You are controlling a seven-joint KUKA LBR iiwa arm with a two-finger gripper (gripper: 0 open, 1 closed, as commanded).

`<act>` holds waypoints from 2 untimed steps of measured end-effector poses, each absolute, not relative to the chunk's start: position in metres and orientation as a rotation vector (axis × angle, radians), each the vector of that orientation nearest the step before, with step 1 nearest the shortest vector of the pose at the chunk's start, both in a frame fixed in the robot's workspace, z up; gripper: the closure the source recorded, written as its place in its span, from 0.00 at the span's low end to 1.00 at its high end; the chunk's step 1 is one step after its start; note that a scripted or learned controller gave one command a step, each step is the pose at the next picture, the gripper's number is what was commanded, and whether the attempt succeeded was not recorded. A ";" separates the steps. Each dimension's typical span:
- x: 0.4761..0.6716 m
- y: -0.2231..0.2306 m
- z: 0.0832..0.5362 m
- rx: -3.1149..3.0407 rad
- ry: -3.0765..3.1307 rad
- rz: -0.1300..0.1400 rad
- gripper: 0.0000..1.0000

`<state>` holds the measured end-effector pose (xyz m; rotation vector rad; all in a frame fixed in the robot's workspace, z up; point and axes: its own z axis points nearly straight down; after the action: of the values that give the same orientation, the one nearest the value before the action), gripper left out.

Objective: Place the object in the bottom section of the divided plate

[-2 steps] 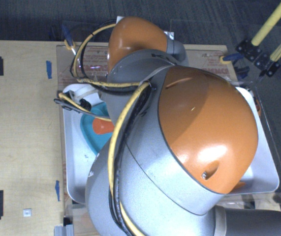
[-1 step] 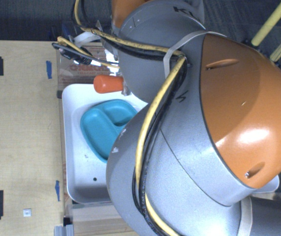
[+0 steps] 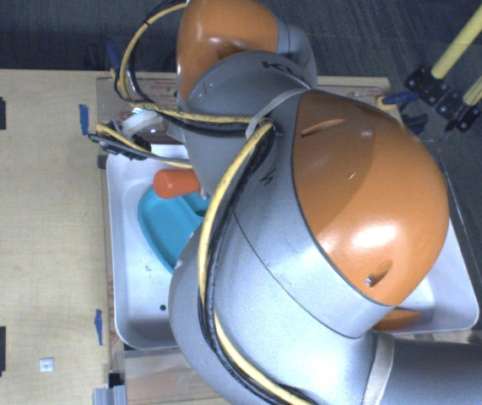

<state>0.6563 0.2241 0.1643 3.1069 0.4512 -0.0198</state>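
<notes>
In the left bin (image 3: 131,251), orange object (image 3: 173,182) rests at blue divided plate's (image 3: 166,224) upper edge. Arm (image 3: 308,251) covers the gripper; grip state cannot tell. Advise confirming hold, then lowering slowly over bottom section.

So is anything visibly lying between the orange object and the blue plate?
Nothing visible: the orange object sits right at the upper edge of the blue plate. The arm covers most of the plate, so its sections can't be checked.

The arm (image 3: 308,251) has smooth grey shells like painted metal and glossy orange caps. The bin (image 3: 127,251) is smooth white plastic. The blue plate (image 3: 166,222) looks like matt plastic. The bench (image 3: 38,226) is pale, matt wood.
</notes>
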 end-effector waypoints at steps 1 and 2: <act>0.657 0.226 0.168 3.095 0.540 -0.010 1.00; 0.660 0.225 0.119 3.089 0.575 0.001 1.00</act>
<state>0.6598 0.2250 0.1190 3.0894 0.5745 0.0006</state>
